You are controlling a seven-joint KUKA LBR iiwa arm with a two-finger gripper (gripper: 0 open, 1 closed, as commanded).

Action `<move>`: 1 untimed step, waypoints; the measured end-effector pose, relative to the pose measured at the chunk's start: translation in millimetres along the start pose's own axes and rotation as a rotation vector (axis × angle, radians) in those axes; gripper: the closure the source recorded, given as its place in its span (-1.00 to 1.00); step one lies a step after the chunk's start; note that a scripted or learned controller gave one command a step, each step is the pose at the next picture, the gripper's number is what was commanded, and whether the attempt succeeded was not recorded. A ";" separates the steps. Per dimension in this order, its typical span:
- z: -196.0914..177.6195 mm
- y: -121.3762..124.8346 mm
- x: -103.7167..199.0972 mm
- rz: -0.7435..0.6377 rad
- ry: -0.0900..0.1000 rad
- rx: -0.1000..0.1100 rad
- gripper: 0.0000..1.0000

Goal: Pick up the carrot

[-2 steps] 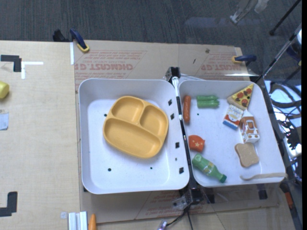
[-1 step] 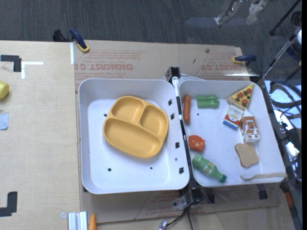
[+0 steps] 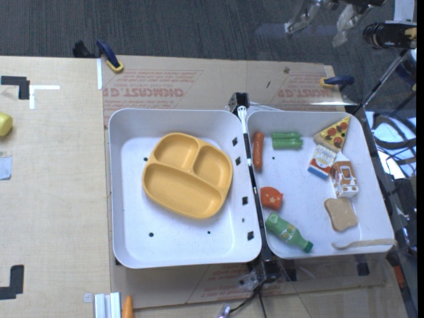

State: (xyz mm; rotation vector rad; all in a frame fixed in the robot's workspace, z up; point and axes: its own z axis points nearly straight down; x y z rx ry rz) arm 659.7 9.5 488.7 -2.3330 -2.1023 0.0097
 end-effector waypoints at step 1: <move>33.3 -5.5 51.5 0.371 0.000 0.002 -1.00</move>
